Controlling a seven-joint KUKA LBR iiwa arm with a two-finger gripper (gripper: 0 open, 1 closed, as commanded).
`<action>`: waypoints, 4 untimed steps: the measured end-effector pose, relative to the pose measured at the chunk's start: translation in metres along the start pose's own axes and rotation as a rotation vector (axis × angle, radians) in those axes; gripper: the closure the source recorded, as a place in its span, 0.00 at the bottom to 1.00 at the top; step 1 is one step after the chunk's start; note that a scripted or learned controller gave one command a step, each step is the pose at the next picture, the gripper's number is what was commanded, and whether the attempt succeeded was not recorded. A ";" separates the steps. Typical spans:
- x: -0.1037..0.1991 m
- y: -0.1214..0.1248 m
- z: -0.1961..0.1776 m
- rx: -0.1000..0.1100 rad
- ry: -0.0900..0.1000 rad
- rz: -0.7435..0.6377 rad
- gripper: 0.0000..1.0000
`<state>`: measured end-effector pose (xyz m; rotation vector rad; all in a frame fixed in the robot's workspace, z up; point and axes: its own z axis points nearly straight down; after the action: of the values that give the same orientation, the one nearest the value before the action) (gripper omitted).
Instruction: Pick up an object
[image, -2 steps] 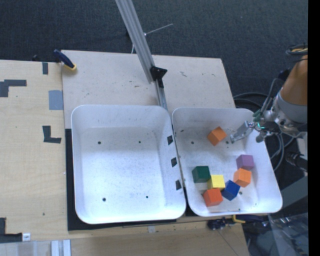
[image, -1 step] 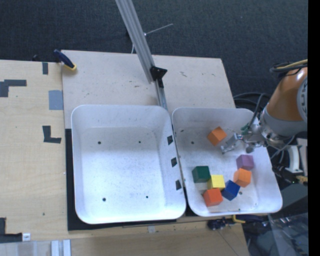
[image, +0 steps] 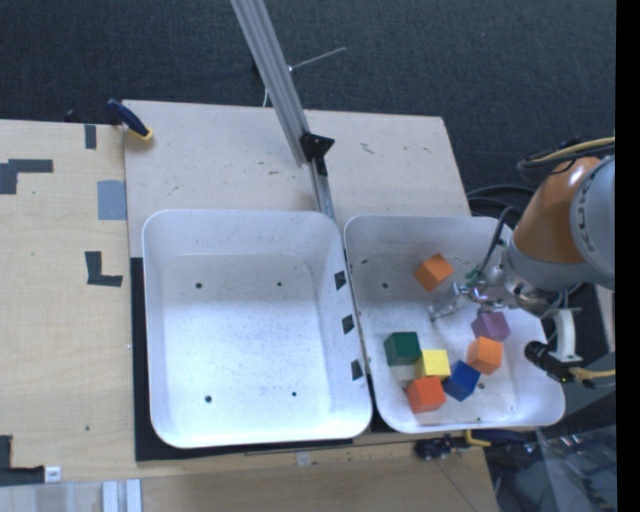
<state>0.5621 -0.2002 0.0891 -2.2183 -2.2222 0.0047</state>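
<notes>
The right bin (image: 520, 405) holds several small blocks. An orange block (image: 434, 271) lies towards the back. A green (image: 402, 347), a yellow (image: 435, 362), a red-orange (image: 425, 393) and a blue block (image: 462, 380) cluster near the front. A purple block (image: 490, 324) and another orange block (image: 485, 354) lie to the right. My gripper (image: 452, 303) hangs low inside this bin, between the rear orange block and the purple one, just left of the purple block. I see no block held in it.
The left bin (image: 160, 300) stands beside the right one, sharing a raised middle wall (image: 345, 300). A slanted metal rail (image: 285, 90) runs down to the bins' back edge. The arm's orange band (image: 550, 215) reaches over the right bin's right rim.
</notes>
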 end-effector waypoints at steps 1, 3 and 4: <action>0.000 0.000 -0.012 -0.001 0.001 -0.001 1.00; 0.019 0.002 -0.115 -0.009 0.000 -0.001 1.00; 0.012 -0.002 -0.158 -0.003 0.000 0.001 1.00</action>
<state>0.5611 -0.1878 0.2474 -2.2205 -2.2233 0.0020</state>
